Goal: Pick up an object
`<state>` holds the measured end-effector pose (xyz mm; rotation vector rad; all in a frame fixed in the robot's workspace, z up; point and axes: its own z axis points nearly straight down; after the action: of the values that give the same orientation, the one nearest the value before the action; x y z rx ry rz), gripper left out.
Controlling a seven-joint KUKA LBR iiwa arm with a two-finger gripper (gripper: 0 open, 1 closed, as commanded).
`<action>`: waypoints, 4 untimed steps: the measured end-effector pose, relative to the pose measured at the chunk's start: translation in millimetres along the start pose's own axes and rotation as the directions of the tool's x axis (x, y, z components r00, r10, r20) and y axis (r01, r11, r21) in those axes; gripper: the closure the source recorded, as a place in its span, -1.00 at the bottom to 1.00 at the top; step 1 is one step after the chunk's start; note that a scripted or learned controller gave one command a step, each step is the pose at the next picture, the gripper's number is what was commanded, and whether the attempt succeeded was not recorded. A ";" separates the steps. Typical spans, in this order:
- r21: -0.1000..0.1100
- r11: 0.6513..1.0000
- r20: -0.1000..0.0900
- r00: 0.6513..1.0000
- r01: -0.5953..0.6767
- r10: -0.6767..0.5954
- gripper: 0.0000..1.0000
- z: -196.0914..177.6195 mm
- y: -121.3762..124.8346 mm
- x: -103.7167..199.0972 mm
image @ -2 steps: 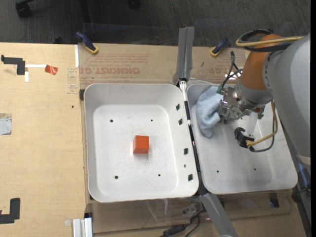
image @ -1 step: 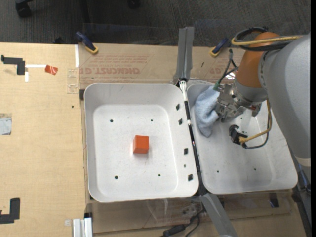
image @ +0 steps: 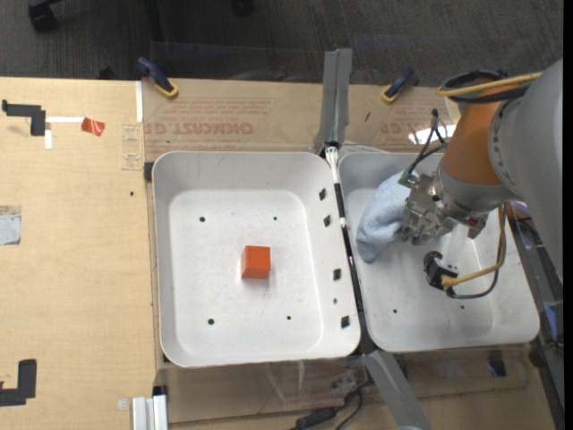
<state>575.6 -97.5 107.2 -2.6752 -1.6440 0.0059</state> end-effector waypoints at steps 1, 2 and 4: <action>0.002 0.996 0.002 0.996 -0.091 0.091 1.00 15.6 71.5 31.4; -0.001 0.994 0.000 0.994 -0.108 0.108 1.00 -6.4 36.4 17.6; -0.001 0.980 0.000 0.980 -0.198 0.198 1.00 -83.6 -8.2 57.2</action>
<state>594.5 -42.7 190.7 -2.8268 -1.3694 0.0060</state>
